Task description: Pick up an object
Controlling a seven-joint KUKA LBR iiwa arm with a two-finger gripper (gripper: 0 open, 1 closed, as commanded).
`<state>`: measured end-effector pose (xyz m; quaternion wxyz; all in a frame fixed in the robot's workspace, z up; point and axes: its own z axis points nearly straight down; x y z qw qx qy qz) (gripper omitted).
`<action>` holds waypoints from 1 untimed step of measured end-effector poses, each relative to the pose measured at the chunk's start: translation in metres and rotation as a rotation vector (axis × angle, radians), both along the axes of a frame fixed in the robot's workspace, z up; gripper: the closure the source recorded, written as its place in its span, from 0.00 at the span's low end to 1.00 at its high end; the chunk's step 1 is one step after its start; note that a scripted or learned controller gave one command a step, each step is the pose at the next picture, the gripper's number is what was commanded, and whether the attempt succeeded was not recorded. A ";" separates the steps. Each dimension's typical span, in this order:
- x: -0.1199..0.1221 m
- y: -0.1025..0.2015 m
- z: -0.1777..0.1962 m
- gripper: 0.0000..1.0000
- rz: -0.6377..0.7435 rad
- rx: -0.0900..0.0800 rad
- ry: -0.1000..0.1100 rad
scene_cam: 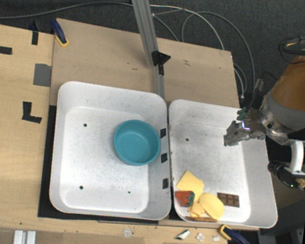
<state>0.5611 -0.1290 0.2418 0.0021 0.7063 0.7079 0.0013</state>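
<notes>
A blue bowl (136,142) sits in the left bin (76,102). Yellow pieces (201,196) cluster at the right bin's (209,118) near corner. The gripper (233,137) hangs above that bin's far side, well apart; its grip state I cannot tell. Best to centre over one piece before descending.

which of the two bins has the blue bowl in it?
The left bin: the blue bowl sits near its middle. The right bin holds yellow pieces instead.
</notes>
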 end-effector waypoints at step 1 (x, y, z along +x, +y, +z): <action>-0.004 0.049 -0.010 1.00 0.003 0.002 0.007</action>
